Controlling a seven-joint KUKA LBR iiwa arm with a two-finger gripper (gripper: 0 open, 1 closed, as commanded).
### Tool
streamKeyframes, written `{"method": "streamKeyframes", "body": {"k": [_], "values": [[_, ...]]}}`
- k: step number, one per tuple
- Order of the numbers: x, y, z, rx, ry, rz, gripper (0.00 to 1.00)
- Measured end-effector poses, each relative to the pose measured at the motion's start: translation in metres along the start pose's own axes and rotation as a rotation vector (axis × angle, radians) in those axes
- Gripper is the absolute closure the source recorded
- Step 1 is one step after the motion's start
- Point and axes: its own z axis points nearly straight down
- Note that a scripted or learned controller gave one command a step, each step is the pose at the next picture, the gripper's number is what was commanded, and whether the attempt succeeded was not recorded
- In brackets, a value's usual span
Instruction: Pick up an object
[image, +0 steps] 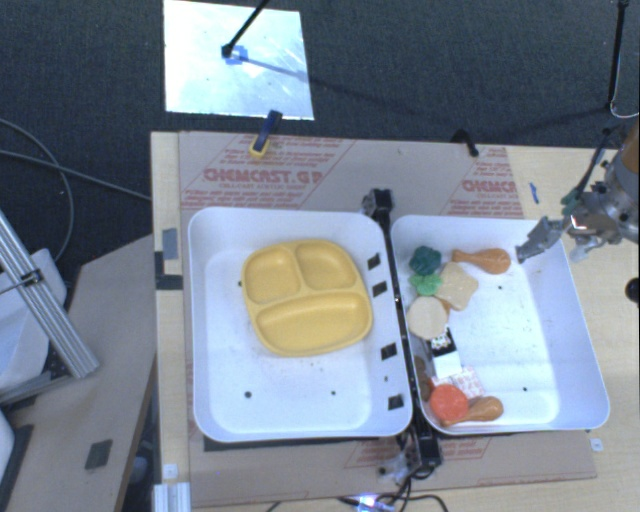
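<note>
Arm (625, 175): enters at the right edge of the camera view, wrist held above the upper right corner of the right bin (560, 340). Orange band partly cut off by the frame edge.

Tool (553, 240): extends leftward from the wrist, over the bin's upper right rim. One grey finger (535, 240) points down and left toward the bin floor. Whether the tool is wide or narrow cannot be told from this angle. Nothing is visible between its fingers.

Right bin contents, all gathered along its left side, well apart from the tool:
- green toy (425, 260), upper left, with a lighter green piece (427, 284) just below it
- drumstick (483, 260), lying on its side just beside the green toy, nearest the tool
- bread slice (459, 288), touching a round tan piece (428, 318)
- black-and-white item (443, 347), below the tan piece
- red-patterned packet (466, 383)
- orange-red round piece (449, 403), lower left corner
- second drumstick (485, 407), just beside it

Left bin (215, 300): holds a yellow divided plate (305, 296), three compartments, lying flat near the centre.

Bench (330, 165): cardboard sheet under both bins.
</note>
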Motion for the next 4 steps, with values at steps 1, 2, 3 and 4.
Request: {"method": "streamKeyframes", "body": {"k": [1,2,3,4], "values": [[0.041,-0.021,0.170,0.013,0.006,-0.002,0.00],[0.053,-0.003,0.172,-0.002,0.000,-0.003,0.00],[0.029,0.018,0.161,-0.004,-0.001,0.002,0.00],[0.012,0.043,0.171,-0.004,0.000,-0.002,0.00]]}}
